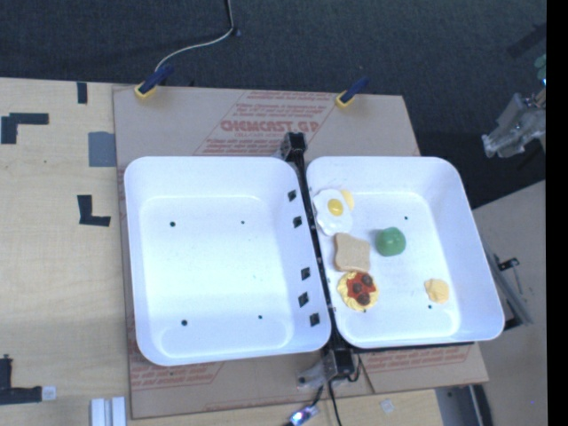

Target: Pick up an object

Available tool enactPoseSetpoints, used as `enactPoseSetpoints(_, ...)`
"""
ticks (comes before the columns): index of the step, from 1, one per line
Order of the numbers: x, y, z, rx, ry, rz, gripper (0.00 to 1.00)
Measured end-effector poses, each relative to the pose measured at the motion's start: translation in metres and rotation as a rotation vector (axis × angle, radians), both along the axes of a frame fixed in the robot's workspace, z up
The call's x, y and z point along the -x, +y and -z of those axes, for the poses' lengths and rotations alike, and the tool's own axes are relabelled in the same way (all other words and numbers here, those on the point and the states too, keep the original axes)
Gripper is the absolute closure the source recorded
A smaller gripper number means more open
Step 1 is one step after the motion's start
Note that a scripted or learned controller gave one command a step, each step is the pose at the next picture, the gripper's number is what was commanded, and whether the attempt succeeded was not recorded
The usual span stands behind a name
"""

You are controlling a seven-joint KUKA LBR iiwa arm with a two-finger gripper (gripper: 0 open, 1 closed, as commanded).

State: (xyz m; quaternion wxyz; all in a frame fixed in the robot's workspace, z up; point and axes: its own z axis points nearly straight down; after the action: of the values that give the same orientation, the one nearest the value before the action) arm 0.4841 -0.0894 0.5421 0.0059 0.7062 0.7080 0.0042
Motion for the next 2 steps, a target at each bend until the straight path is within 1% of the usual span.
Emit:
enactPoseSetpoints(1, -0.031, 0.110, 0.083, -0.003, 0.022, -0.008, 1.00)
enactPoseSetpoints(2, 0.001, 0.110, 0.004, -0.003, 0.006, 0.000, 1.00)
